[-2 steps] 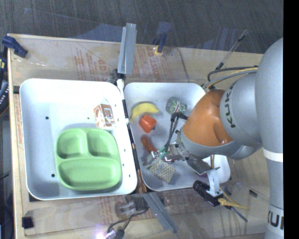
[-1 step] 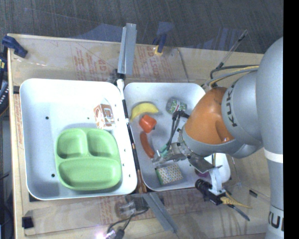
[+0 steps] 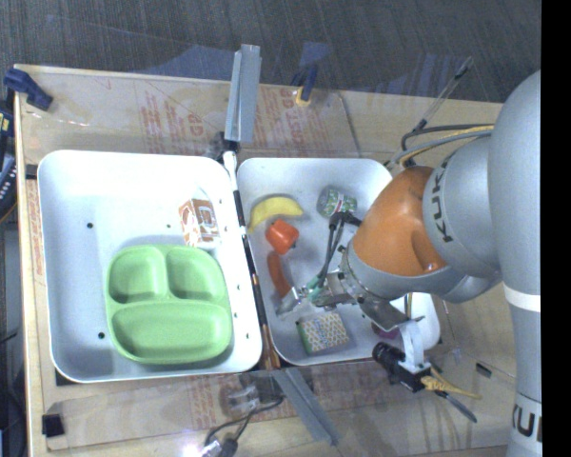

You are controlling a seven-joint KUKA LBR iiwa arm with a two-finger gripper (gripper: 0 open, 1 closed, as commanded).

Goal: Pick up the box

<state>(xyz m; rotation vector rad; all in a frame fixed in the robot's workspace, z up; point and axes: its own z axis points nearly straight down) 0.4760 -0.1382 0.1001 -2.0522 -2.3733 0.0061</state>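
honestly, couldn't tell whether the gripper (image 3: 303, 298) was open or closed, the wrist blocked too much of it. it sat low in the right bin (image 3: 362, 166), just above a patterned pack (image 3: 322, 331) and right beside a long red thing (image 3: 278, 276). nothing was visibly held.

further up that bin were a red cup (image 3: 283, 233), a banana (image 3: 274, 208) and a small greenish can (image 3: 336, 201).

the box (image 3: 198, 222), as far as i could judge, was the little brown and white carton over in the left bin (image 3: 76, 255). it stood tilted near the dividing wall, just above the green tray (image 3: 168, 303), well apart from the gripper.

so what could go wrong:
- a grab from that spot would get the pack or the red thing, not the box, because the tool was in the wrong bin.
- crossing over low could clip the wall between the bins.
- the box sat tilted and close to the wall and the tray, so a sloppy descent could tip it or jam a side against the tray rim.

i'll admit the pack could be the intended box, hard to say.
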